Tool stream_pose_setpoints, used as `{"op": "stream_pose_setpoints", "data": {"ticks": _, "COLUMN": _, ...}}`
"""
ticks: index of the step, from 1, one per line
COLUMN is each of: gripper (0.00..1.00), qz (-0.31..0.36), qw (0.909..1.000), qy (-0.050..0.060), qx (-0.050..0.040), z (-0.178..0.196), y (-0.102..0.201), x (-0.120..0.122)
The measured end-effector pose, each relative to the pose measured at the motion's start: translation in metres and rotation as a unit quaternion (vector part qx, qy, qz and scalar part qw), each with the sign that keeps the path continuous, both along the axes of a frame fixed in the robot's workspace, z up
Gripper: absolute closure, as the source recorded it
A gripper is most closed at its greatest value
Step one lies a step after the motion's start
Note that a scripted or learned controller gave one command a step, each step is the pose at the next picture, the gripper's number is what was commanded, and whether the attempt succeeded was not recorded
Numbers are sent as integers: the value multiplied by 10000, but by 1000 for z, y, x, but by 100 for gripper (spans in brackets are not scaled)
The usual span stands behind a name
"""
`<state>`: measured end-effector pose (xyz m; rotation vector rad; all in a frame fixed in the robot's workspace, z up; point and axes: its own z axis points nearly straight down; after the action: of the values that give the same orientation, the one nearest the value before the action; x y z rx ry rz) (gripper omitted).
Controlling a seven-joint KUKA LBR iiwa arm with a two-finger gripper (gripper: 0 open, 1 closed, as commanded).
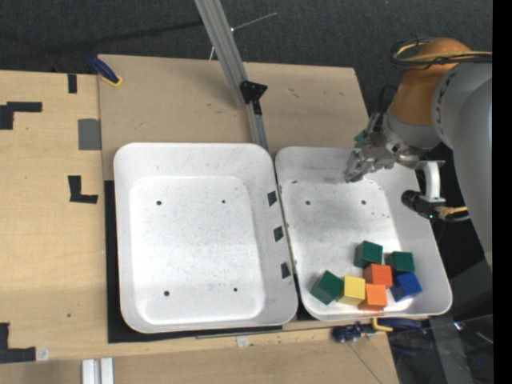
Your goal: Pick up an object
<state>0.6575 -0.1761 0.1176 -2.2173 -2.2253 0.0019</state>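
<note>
Pretty clearly a robotics lab I'm working in — not anybody's home. I'm bolted beside a plywood bench with black tape marks stuck on it, two white bins sitting on a black mat, and an aluminium pole slanting over them — plus dark carpet behind.
</note>
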Motion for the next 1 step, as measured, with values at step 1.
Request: {"op": "stream_pose_setpoints", "data": {"ticks": 1, "gripper": 100, "qz": -14, "qw": 10000, "qy": -23, "qx": -1, "z": 46, "y": 0, "x": -6}}
